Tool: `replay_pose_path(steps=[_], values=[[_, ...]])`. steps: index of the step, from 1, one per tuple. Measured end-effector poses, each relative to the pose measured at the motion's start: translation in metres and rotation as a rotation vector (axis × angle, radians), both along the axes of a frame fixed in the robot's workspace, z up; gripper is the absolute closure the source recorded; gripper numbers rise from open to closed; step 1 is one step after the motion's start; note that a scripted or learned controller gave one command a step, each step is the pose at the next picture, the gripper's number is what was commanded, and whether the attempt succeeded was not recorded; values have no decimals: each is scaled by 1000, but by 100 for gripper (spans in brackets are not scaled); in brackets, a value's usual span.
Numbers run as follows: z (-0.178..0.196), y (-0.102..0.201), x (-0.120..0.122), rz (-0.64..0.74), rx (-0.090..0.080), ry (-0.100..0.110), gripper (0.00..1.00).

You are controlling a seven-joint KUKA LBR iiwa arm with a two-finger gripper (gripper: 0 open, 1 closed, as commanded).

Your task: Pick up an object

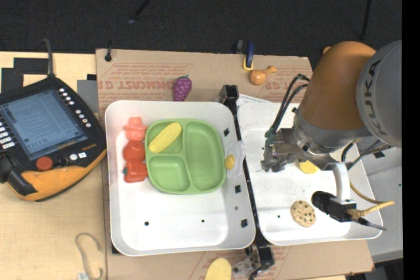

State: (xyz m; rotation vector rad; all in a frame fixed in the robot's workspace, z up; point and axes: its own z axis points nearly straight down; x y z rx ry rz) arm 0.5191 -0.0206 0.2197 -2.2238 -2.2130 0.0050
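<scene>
Two white bins sat side by side. One left bin (131, 220) held a green divided plate (187, 156) bearing a corn cob (164, 136), with red toys (134, 151) beside it. One right bin (282, 213) held a speckled cookie (303, 213) near its front, apart from the gripper (272, 157).

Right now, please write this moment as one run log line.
arm: over right bin | gripper: nothing seen held | cookie: in right bin | corn: on green plate
</scene>
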Motion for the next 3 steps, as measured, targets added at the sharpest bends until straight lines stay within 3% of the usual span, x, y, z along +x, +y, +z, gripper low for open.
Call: replay_pose_path(steps=[1,3], values=[[4,-13,-2,4,-1,-3,100],[17,-6,2,4,0,-3,100]])
